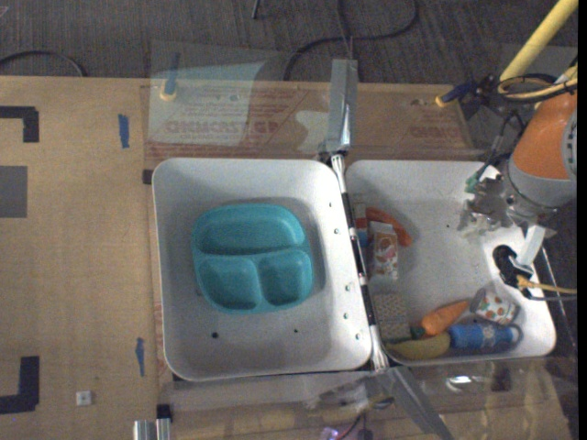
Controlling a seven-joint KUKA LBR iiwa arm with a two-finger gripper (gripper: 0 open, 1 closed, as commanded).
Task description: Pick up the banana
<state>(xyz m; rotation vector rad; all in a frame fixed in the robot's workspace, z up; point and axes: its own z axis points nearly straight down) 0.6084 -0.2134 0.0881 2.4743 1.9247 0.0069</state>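
You see the right bin [431,181] first. The gripper [483,204] hangs over it at 1 o'clock, and you cannot tell if it is open or closed. The banana [420,346] lies at 7 o'clock, just beside the carrot [446,316]. It is probably soft and light, so grab its middle gently

Showing banana [424,346] lying in right bin [431,200], orange carrot [445,316] resting just behind it, gripper [481,211] hanging well apart from it, teal tray [252,257] sitting left.
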